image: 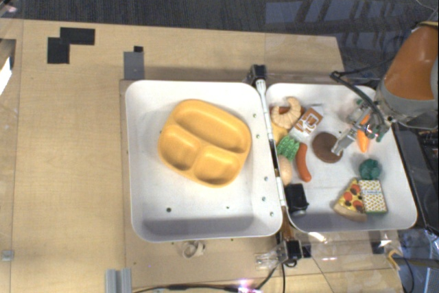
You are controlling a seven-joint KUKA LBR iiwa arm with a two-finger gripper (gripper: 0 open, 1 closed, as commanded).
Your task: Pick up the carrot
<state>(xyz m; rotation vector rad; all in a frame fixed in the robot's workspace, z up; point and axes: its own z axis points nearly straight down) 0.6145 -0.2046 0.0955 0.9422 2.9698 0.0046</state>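
Two shallow white bins are seen side by side on a wooden bench [62, 168], viewed from above at a slant. In the left bin [144, 216] a yellow divided tray [204, 141] is set, with three compartments. In the right bin [405, 209] several toy foods are scattered. The carrot [363, 140], small and orange, is found towards the far right of that bin, pressed right against the gripper [361, 125], which has been brought in from the right on a grey arm with an orange band [415, 68]. The carrot appears to be lodged at the fingertips, but whether it is clamped between them cannot be told, as the metal parts overlap in the view. Just left of the carrot a brown round disc [327, 147] is lying, and nearer the viewer a dark green lump [370, 167]. A pizza slice [350, 200] and a small patterned box [374, 196] are placed at the near side. A croissant [285, 110], a red sausage [302, 162] and a green piece [288, 147] are set along the left edge. A small printed packet [308, 121] is seen, but its writing is too small to be read.
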